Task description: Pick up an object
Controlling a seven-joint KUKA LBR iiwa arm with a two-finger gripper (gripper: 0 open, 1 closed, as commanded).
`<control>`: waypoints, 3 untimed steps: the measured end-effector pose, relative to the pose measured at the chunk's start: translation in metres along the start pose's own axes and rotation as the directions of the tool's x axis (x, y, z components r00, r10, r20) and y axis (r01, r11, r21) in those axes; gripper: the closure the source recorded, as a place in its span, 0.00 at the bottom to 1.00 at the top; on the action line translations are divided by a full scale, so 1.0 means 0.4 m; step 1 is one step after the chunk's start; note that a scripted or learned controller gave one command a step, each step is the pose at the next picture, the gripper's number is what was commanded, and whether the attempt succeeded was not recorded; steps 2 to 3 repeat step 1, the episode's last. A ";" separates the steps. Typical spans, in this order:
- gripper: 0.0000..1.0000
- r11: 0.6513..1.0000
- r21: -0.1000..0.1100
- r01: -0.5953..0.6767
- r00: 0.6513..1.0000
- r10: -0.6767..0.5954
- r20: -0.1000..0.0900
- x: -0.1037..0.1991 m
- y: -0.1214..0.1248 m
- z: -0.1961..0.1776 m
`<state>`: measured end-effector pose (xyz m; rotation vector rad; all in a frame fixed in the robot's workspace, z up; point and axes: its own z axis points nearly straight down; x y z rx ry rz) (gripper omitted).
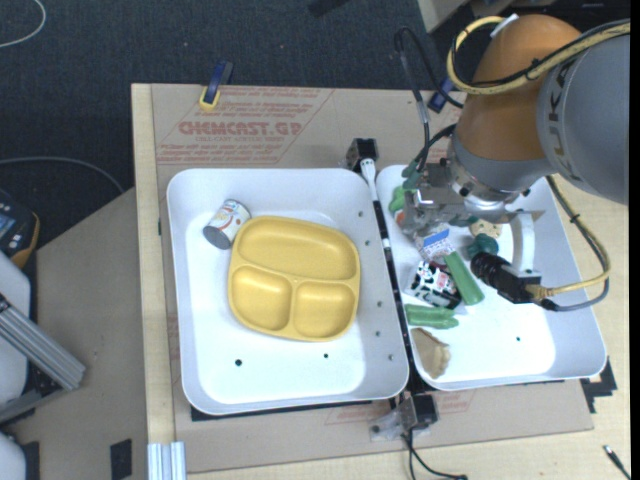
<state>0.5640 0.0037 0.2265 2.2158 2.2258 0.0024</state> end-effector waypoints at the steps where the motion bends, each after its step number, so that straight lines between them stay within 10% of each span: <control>1: 1.00 1.000 -0.001 0.002 1.000 -0.002 -0.001 0.157 0.012 -0.012; 3: 1.00 1.000 -0.001 0.002 1.000 -0.002 -0.001 0.157 0.012 -0.012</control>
